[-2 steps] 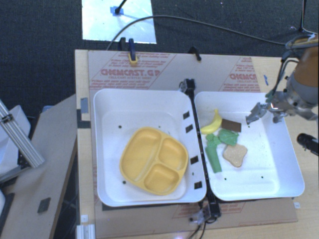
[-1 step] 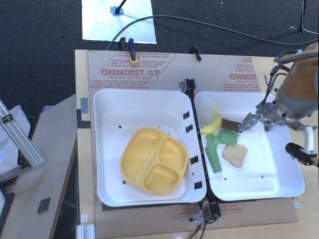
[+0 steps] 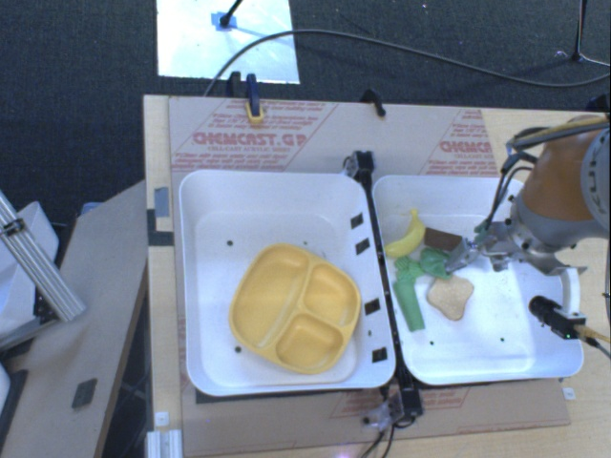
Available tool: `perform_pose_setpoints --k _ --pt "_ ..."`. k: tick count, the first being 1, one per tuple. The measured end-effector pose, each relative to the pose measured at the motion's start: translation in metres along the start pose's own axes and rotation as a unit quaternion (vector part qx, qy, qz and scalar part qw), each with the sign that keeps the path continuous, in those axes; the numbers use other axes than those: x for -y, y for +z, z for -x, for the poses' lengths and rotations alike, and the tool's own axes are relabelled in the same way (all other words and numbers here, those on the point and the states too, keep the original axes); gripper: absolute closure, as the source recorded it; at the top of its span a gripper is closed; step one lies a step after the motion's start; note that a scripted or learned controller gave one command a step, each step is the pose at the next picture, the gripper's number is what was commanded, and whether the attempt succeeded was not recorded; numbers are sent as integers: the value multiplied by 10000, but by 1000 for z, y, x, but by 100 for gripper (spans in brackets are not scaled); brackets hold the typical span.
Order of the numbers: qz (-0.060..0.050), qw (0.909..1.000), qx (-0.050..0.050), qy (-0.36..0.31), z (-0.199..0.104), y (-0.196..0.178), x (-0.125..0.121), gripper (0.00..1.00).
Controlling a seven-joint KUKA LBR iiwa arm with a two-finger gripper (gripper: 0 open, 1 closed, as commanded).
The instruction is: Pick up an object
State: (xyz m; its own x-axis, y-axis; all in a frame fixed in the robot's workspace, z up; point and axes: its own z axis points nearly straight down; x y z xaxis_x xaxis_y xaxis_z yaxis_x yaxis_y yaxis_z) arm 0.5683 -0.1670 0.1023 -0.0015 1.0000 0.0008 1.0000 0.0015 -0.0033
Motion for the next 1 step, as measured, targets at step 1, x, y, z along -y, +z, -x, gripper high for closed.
perform_pose_setpoints --k 1 --pt "37 10000 12 -6 1 -14 -2 100"
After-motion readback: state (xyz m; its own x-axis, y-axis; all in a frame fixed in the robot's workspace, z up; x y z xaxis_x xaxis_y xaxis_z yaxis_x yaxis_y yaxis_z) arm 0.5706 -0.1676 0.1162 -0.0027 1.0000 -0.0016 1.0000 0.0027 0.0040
